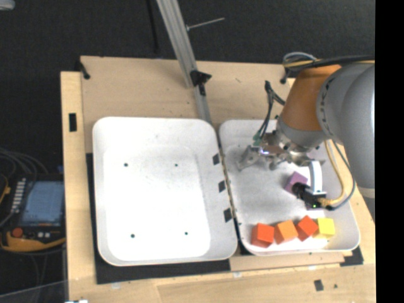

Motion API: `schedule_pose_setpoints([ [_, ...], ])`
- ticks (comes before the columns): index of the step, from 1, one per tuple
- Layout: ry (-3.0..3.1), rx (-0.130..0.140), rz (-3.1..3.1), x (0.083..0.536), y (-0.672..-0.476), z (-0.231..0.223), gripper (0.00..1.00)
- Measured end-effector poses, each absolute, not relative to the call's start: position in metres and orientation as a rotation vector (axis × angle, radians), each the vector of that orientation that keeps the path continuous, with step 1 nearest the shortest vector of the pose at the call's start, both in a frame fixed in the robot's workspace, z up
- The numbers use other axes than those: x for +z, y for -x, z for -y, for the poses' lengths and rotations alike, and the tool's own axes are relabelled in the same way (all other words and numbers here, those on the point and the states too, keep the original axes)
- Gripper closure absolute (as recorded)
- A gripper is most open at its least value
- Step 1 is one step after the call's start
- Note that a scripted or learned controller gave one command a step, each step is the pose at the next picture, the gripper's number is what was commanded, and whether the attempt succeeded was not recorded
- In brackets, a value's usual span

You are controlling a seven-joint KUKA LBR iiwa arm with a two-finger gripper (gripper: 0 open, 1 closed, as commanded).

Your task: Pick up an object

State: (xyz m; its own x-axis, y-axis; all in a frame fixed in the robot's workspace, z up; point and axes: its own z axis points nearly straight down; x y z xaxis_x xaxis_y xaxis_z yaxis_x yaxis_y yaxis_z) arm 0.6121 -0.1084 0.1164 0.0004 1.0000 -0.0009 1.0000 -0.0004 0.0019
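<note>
Arm: you see the grey arm (350,115) reaching in from the right, bent down over the right bin, with its orange band (306,103) just above the wrist.
Wrist: it points steeply downward over the upper middle of the right bin, and cables loop beside it on both sides.
Gripper: your gripper (265,156) sits low over the bin floor, near the bin's upper left part; its dark metal parts spread toward the left.
Fingers: you cannot tell whether they are open or closed, as the wrist body and glare hide their tips; nothing shows between them.
Purple block: a small purple block (295,183) lies on the bin floor just right of and below the gripper, beside a white and black attachment (314,185) on the arm; you cannot tell if they touch.
Row of blocks: along the near edge of the right bin you have a red-orange block (262,234), an orange block (286,231), a red block (307,227) and a yellow block (326,226), set side by side and well apart from the gripper.
Right bin: the white right bin (252,194) carries all the blocks.
Left bin: the white left bin (158,188) lies beside it, touching along the middle seam.
Bench: the wooden bench (126,87) carries both bins; a metal pole (180,36) slants up from behind them.
</note>
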Motion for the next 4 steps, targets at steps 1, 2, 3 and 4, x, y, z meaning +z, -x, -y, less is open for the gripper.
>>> schedule_pose_setpoints([
  [1, -2.227, 0.002, -2.211, 0.126, -0.612, 0.110, 1.00],
  [2, -2.217, 0.007, -2.215, 0.191, -0.614, 0.112, 1.00],
  [3, -2.215, 0.006, -2.219, 0.241, -0.616, 0.114, 1.00],
  [4, -2.221, -0.004, -2.222, 0.227, -0.616, 0.116, 1.00],
])
